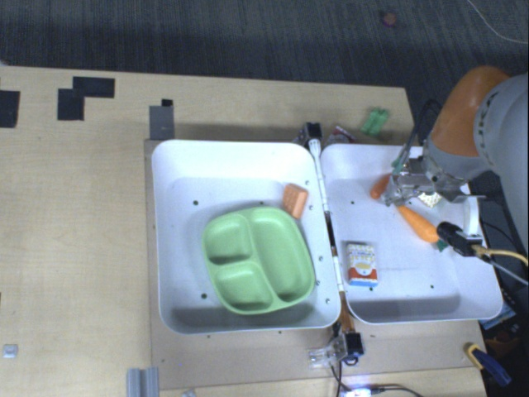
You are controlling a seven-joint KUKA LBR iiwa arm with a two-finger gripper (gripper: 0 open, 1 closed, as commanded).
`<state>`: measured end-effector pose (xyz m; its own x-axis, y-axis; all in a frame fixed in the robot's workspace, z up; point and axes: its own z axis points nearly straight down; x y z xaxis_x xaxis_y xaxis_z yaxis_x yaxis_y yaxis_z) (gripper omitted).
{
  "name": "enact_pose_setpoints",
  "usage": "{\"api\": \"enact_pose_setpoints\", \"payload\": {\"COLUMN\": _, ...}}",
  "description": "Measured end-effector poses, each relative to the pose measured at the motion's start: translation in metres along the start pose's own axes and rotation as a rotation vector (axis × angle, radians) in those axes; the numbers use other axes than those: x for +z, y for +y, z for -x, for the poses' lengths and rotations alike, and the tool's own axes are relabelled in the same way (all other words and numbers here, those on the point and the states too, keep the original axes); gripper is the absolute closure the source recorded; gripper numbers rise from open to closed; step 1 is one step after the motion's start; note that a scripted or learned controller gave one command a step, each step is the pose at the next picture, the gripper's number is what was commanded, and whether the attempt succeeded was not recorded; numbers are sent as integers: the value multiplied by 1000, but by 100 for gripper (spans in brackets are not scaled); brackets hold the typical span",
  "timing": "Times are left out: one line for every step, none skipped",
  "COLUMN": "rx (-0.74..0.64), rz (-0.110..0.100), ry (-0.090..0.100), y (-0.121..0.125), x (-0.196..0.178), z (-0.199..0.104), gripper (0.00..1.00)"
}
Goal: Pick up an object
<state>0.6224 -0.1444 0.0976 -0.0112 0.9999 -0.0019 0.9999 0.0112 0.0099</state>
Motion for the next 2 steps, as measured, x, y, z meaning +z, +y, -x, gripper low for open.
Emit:
{"api": "enact_pose_setpoints", "payload": {"rx": 4, "rz": -3, "ry": 3, "y": 49, "x": -88, "z": -74, "gripper": 100}}
{"api": "enact_pose_setpoints", "payload": {"rx": 5, "rz": -6, "ry": 2, "y": 49, "x": -88, "z": -73, "gripper": 0}}
